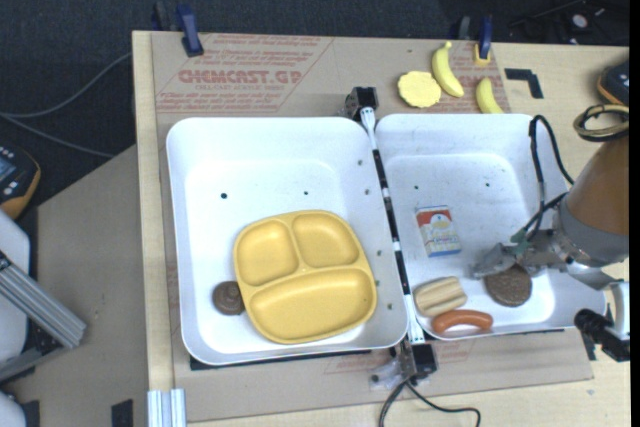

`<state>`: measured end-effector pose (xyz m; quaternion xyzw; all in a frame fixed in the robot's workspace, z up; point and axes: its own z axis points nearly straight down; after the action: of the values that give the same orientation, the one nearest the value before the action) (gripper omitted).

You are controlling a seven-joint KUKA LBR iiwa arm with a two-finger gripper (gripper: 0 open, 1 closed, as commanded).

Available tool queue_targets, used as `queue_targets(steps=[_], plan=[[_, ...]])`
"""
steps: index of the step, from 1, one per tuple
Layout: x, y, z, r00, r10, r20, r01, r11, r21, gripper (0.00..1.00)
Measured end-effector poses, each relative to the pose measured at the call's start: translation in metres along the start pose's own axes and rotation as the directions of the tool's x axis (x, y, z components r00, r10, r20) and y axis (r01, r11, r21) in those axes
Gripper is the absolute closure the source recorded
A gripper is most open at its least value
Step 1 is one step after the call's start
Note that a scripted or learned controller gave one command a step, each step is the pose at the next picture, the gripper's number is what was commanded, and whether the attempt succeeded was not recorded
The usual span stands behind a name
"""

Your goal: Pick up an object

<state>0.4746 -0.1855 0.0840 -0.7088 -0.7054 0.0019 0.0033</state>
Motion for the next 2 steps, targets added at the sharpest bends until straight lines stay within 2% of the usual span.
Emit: queue_targets(steps=[1,2], plan=[[0.008,0.115,-0.003,1.000,-0.012,0.004,0.012,1.000,-0.017,0.00],[-0.006,-0.002,0.000,1.000,0.002,-0.002,-0.002,1.000,0.002,0.00]])
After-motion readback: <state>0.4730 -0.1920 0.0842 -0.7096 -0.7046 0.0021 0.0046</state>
